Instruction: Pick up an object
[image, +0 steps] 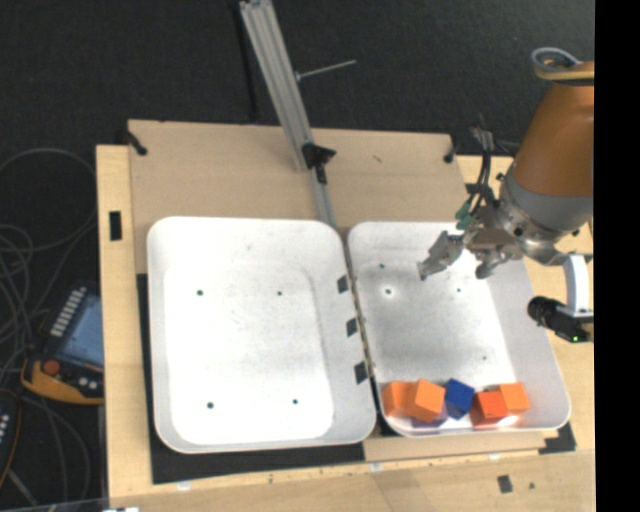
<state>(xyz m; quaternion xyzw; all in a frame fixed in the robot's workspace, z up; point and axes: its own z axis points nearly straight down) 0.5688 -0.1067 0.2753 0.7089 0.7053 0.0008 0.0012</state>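
Several blocks lie along the near edge of the right bin (440, 330): an orange block (415, 398), a blue block (459, 395) and another orange block (500, 402). My gripper (456, 268) hangs over the far part of that bin, well behind the blocks. Its fingers are spread open and nothing is between them. The left finger (435, 260) points down and to the left.
The left bin (250, 330) sits beside the right one, and a row of small black clips (353, 325) runs between them. A grey metal rail (290, 100) slants in from the back toward the bins' junction. Cables and a handheld pendant (70, 345) lie left of the bench.
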